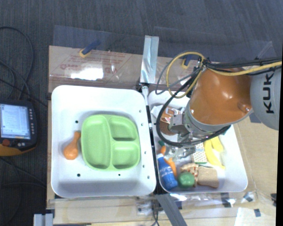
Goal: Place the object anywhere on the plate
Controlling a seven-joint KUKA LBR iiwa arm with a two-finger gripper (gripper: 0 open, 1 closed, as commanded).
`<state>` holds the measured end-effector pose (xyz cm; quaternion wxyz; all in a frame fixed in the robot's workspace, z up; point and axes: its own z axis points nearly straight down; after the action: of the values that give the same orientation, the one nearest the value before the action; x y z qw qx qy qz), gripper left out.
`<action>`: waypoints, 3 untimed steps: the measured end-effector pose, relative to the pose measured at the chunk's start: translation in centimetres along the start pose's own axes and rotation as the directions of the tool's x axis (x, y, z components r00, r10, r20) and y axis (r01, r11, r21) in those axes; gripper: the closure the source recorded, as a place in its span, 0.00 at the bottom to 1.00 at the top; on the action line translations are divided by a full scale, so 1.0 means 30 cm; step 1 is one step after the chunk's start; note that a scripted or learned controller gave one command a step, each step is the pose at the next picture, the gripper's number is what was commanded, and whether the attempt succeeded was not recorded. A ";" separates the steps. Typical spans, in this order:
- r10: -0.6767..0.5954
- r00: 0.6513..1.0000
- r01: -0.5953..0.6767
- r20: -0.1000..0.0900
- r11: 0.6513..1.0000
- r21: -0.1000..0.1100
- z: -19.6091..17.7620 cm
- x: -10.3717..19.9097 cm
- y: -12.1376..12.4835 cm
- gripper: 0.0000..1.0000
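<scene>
While arm [222, 97] covers right bin [239, 177], gripper [180, 140] mostly hidden, finger state unclear; plate [111, 141] unobstructed.

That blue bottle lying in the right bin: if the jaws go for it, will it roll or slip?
The blue bottle looks rounded and lies on its side, so a nudge would probably roll it. Its surface seems smooth, likely plastic, so it may slip in a pinch. The green item and the bin wall flank it closely, which might check the rolling.
</scene>
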<state>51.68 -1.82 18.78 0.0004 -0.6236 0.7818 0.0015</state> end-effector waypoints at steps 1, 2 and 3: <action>0.059 0.998 -0.059 0.003 0.998 0.002 -0.031 -0.277 -0.063 1.00; 0.007 1.000 -0.007 0.004 1.000 0.013 -0.528 -0.302 -0.204 1.00; -0.091 0.996 0.091 -0.001 0.996 0.009 -0.710 -0.029 0.023 1.00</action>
<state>51.21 -0.86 40.08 0.0030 -0.6584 0.7527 -0.0023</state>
